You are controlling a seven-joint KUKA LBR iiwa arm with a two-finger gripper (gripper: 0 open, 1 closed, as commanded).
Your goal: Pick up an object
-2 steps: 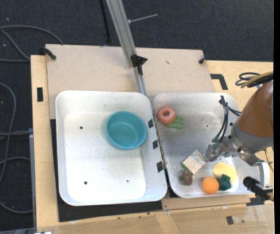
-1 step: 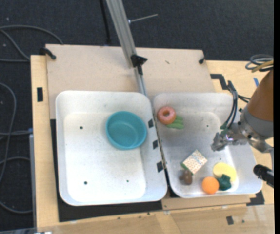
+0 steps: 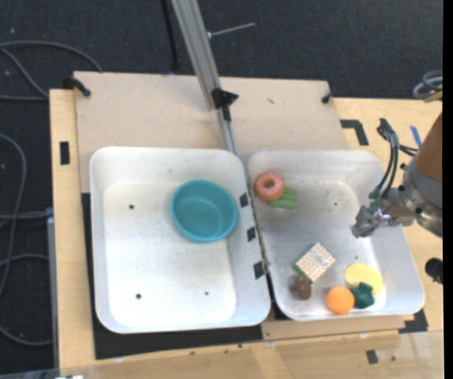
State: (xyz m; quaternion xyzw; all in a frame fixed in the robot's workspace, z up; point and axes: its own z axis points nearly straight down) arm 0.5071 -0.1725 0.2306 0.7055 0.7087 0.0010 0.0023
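The yellow lemon-like toy (image 3: 362,275) lies in the right bin (image 3: 321,168), touching a green piece (image 3: 363,296) and an orange ball (image 3: 339,300) (crowding invites a slipped or double grasp). The tool (image 3: 364,224) hovers just above; its opening cannot be told. A patterned block (image 3: 315,261) and brown ball (image 3: 301,287) lie beside; a teal bowl (image 3: 204,210) sits in the left bin (image 3: 116,290).

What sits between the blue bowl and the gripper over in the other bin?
In the camera view, the pink ring and a green piece lie between the blue bowl and the gripper.
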